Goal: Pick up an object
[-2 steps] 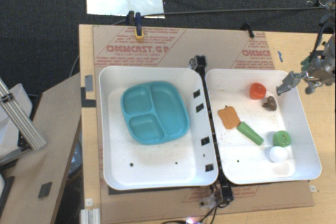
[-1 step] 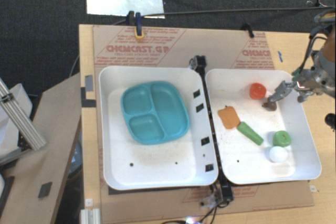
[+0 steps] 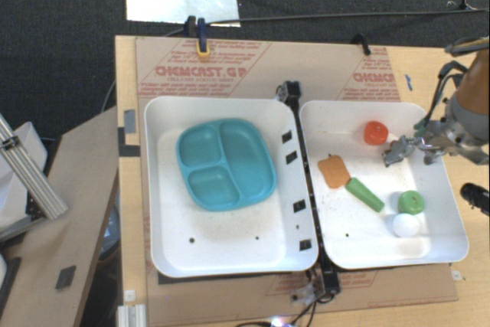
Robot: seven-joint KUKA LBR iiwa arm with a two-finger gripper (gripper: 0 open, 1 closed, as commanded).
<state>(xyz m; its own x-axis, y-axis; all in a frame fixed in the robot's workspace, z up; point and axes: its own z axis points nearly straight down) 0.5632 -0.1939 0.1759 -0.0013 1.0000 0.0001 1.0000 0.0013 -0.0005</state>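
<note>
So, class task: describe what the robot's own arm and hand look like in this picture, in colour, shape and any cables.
The arm enters from the right as a rounded grey body with an orange band above the wrist. Thin dark cables loop along its upper side. At its end sits a small grey metal hand with short, angular fingers, over the white right bin. No printed markings are legible on it.

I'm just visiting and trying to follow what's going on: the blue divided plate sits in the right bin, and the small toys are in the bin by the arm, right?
Not quite. The camera view shows the blue divided plate in the left bin, not the right one. The small toys, such as the orange piece and green cylinder, do lie in the right bin, by the arm.
</note>
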